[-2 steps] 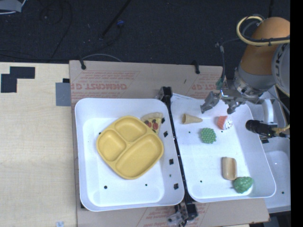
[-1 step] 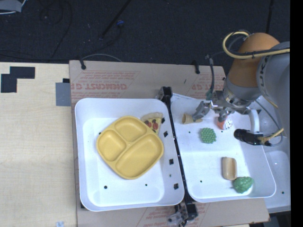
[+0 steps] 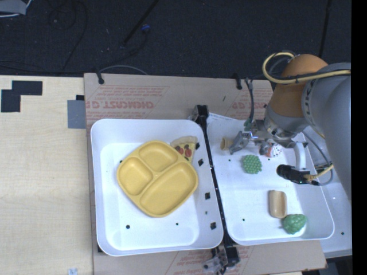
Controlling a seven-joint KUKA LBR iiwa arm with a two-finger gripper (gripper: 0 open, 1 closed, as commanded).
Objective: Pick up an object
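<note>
green leafy toy (image 3: pixel 294 223): near front-right corner of right bin (image 3: pixel 321 234), closest to camera, lying on bin floor
tan bread-like piece (image 3: pixel 277 203): just up-left of the leafy toy, upright oblong, apart from the tool
green bumpy ball (image 3: pixel 251 164): upper middle of right bin, just below the tool, slightly toward its right side; not between the fingers, looks apart from them
small tan bit (image 3: pixel 224 144): by the right bin's back-left, left of the tool
tool (image 3: pixel 251 142): metal fingers spread fairly wide, nothing held, hovering at back part of right bin
arm (image 3: pixel 312 99): comes in from the right, grey body with orange band above the wrist, wrist bent down toward bin's back edge; black cable piece (image 3: pixel 293 174) hangs off it over bin
left bin (image 3: pixel 103 234): holds yellow divided plate (image 3: pixel 157 178), tilted diagonal, three compartments
pizza slice toy (image 3: pixel 185 147): touching plate's upper-right rim, near divider between bins
table (image 3: pixel 40 176): light wood, cardboard sheet (image 3: pixel 149 99) under both bins
</note>
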